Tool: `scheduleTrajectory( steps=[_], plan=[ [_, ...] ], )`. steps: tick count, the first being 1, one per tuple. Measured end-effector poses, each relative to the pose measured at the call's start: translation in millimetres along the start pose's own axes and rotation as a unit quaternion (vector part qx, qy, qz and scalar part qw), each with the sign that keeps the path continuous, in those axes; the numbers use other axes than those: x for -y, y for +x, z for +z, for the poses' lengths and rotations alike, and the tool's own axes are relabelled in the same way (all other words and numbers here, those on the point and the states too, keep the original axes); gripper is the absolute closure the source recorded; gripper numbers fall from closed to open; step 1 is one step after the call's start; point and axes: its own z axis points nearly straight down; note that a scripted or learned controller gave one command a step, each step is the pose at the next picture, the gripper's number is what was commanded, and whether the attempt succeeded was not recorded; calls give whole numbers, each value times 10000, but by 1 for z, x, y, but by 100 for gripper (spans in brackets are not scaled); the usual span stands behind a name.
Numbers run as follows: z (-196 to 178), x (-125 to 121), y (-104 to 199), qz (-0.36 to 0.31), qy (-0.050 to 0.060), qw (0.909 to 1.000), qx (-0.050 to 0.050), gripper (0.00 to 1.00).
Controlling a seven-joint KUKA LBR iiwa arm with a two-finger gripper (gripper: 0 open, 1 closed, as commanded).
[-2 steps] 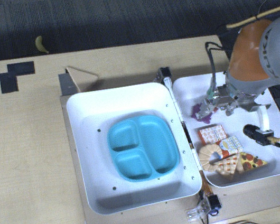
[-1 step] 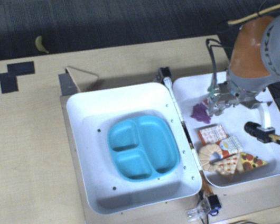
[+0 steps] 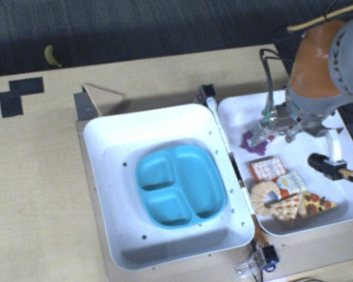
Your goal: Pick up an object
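Two white bins are seen side by side at the centre of the frame. The left bin (image 3: 107, 149) is occupied by a blue divided plate (image 3: 180, 185), set slightly below its middle. The right bin (image 3: 232, 113) is entered from the right of the frame by the grey arm (image 3: 352, 65), whose orange band (image 3: 315, 62) is seen near the upper right.

The gripper (image 3: 277, 127) is placed over the upper half of the right bin. Whether it is open or closed cannot be told from this angle, and nothing can be seen held in it.

A purple piece (image 3: 254, 141) is found just left of the gripper, near the bin's left wall; contact between the two cannot be made out. Below it, a red box (image 3: 267, 169) is laid flat. Further down, a pale round (image 3: 263, 194) and a pizza slice (image 3: 309, 203) are gathered close together along the bin's lower edge, with a small blue-and-white item (image 3: 291, 181) just above them.

On the bench, black patches (image 3: 20, 95) are seen at the upper left.
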Motion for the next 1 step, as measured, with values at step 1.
scheduleTrajectory(
  steps=[1],
  plan=[
    [-11, -2, 1, -9, -19, 10000, -4, 100]
  ],
)
